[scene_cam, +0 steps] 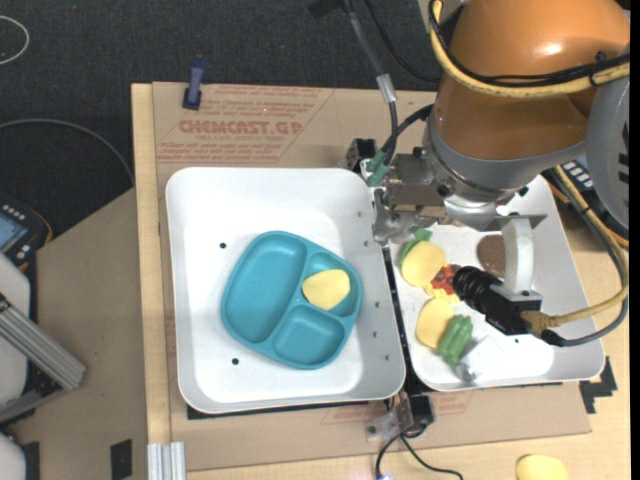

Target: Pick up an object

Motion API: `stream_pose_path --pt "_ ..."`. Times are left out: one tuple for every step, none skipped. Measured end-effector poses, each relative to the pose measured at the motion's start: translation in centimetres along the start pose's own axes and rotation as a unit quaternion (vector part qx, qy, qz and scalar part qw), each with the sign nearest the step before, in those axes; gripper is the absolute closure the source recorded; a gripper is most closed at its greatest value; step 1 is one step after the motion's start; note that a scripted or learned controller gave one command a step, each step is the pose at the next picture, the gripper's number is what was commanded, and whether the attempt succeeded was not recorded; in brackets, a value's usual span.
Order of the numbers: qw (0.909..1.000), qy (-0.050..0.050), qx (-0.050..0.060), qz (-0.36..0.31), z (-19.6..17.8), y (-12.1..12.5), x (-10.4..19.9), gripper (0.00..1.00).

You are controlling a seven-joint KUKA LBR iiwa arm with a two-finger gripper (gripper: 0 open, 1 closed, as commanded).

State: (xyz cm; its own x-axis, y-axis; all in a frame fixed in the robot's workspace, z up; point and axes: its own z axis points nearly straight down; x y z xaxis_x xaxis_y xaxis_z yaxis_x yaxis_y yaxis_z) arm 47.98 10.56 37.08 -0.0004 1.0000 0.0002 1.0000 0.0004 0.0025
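My own wrist (500,118) covered much of the right bin (570,268); my fingers were hidden. A yellow object (540,466) was cut off at bottom edge.

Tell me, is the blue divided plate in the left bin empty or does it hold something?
Not empty. The blue divided plate holds one yellow piece in its right compartment; the other two compartments show bare blue.

A robotics laboratory bench. A grey-and-orange industrial arm (520,78) is reaching in from the upper right over two white bins (190,268) that are sitting on a cardboard sheet (250,118) printed with lettering. Cables (570,318) are trailing across the right bin, an aluminium extrusion (40,353) is lying at lower left, and dark carpet (80,28) is covering the floor.
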Motion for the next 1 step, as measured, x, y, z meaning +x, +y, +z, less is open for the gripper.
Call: stream_pose_path --pt "1.0 0.0 -0.001 0.0 -1.02 0.05 0.04 1.0"
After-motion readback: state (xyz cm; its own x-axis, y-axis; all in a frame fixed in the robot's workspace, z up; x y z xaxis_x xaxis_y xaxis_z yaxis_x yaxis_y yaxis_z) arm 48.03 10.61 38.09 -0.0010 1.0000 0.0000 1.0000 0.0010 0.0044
